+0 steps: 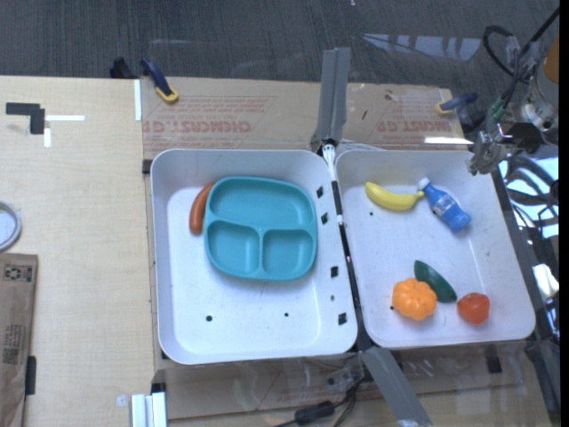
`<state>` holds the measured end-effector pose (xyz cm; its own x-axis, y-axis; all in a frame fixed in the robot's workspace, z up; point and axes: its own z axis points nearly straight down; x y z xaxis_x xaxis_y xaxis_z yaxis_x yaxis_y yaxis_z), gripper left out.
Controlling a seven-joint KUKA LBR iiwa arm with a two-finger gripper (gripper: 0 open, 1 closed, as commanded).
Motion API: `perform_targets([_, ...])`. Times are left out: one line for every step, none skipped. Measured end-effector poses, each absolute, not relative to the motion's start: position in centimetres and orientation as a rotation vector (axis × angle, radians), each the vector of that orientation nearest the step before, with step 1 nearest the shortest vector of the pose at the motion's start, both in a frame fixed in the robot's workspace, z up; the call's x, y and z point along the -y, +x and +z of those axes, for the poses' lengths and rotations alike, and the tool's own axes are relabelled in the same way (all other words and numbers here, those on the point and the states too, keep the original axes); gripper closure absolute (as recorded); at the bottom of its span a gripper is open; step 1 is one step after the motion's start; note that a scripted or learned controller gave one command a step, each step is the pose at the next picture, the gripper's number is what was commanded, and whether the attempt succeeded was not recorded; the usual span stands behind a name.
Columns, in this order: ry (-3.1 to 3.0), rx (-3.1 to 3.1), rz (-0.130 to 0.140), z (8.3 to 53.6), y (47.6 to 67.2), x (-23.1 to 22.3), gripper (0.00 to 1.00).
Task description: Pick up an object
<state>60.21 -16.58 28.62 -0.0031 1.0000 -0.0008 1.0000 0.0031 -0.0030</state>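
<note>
Blue bottle (445, 208) lying in the right bin (511, 238), touching the banana (393, 196), our end effector (484, 154) hovering just beyond the bin's far corner, grip state we cannot tell.

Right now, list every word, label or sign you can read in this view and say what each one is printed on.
Red print, upside down, on the cardboard sheet behind the bins: too blurred to read surely.
Recycling symbol on the brown paper bag at the left edge; its other print is too small.
Blue bottle label: unreadable.
</note>
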Motion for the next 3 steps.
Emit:
perform_targets([-2.22, 2.225, 0.003, 38.8, 65.9, 21.9, 1.0])
perform_targets([-2.217, 2.224, 0.005, 29.6, 65.9, 19.8, 1.0])
perform_targets([-2.217, 2.225, 0.004, 26.0, 62.1, 14.9, 1.0])
